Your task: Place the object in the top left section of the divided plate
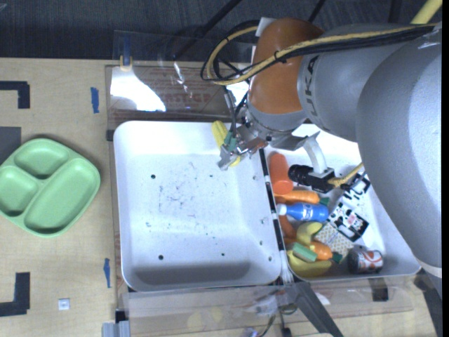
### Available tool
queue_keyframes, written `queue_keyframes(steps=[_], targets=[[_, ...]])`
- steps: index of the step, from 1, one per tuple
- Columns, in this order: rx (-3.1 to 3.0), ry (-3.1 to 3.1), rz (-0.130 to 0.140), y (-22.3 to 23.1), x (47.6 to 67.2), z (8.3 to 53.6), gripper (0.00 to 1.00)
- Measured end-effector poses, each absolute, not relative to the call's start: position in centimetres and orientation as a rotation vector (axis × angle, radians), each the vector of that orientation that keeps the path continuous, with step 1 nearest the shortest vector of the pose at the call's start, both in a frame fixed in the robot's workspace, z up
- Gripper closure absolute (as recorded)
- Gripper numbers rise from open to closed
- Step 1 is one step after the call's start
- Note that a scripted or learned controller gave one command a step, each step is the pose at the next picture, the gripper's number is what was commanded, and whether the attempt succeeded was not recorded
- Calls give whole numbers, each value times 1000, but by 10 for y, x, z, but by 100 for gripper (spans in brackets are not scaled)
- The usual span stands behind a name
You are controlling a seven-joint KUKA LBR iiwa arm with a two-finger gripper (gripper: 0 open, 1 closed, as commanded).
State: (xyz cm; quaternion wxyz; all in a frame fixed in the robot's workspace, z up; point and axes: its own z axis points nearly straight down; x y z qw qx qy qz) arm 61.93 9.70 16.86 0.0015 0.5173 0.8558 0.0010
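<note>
Over the left bin [189, 209], near its upper right corner: gripper [229, 153], fingers pointing down and closed on a small yellow object [224, 137] — thin, elongated, partly hidden by the fingers, so its exact kind cannot be told. Arm [351, 83]: grey with orange band, reaching in from the right across the right bin [393, 258]. Right bin contents: a crowded heap of toy food and packets, including an orange piece [280, 174], a blue-and-orange tube [303, 213], a banana [309, 262] and a small can [366, 260]. Plate [45, 186]: green, three sections, lying on the bench well apart to the left of both bins; its top left section holds nothing yet. Hazards, judged: the grip looks to be on one end of a slim item, so it may swing or slip out during the long carry leftward — falling into the left bin or onto the bench. The target section is small and borders two others; a slightly late or offset release could land the object across a divider or in the wrong section.
</note>
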Motion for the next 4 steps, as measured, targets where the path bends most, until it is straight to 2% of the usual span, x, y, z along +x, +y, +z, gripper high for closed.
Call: queue_keyframes(steps=[1,2,3,4], targets=[[2018,2411,-5,161,665,123,100],[1840,2540,7,214,667,89,100],[1841,2545,7,216,666,88,0],[2014,2409,2,194,667,203,0]])
